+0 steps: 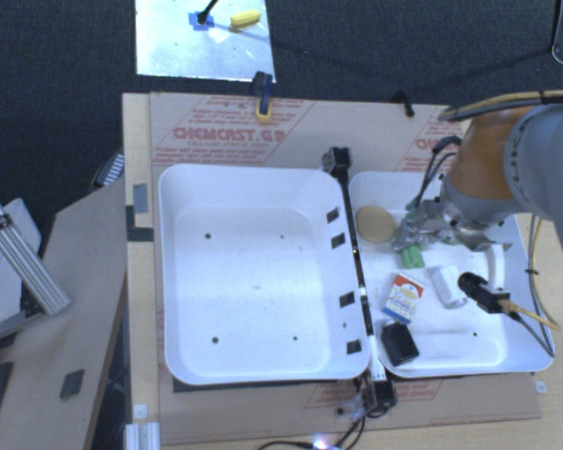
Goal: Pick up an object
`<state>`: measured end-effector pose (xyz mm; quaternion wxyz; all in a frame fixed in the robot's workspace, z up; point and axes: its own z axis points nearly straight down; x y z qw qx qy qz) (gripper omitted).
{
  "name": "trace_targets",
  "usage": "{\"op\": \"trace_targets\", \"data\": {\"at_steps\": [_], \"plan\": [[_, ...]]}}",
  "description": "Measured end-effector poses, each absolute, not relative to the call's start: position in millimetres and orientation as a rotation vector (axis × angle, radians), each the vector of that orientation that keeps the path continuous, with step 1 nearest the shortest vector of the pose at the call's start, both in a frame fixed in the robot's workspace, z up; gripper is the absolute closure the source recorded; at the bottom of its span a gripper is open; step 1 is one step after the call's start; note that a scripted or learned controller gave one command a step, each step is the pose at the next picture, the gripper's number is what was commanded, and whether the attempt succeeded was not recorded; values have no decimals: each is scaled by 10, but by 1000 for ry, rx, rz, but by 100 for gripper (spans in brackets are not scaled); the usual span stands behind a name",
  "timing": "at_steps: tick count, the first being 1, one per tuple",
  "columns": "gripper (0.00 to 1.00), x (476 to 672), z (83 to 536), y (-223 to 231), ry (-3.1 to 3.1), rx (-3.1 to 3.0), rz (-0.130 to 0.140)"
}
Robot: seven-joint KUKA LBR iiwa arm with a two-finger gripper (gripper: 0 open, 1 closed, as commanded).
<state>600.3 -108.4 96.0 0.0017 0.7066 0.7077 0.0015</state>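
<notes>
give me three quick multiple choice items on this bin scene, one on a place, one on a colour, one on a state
1. Which bin holds the loose objects?
A. left of view
B. right of view
C. both

2. The object under the gripper is
A. green
B. red
C. purple

3. The tan disc is
A. stacked on the black block
B. lying flat on the bin floor
C. outside the bins

Answers:
1 B, the objects all lie in the right-of-view bin.
2 A, the green object sits there.
3 B, it lies flat, apart from the black block.

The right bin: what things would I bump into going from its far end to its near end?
Tan round disc → green block by the pincer → white piece → small colourful box → black block.
</notes>
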Motion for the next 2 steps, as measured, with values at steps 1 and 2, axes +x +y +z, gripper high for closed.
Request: {"op": "trace_targets", "data": {"at_steps": [1, 2], "plan": [[100, 5127, 1128, -839, 2225, 2226, -3], [100, 5610, 1890, -33, 2232, 2203, 15]]}}
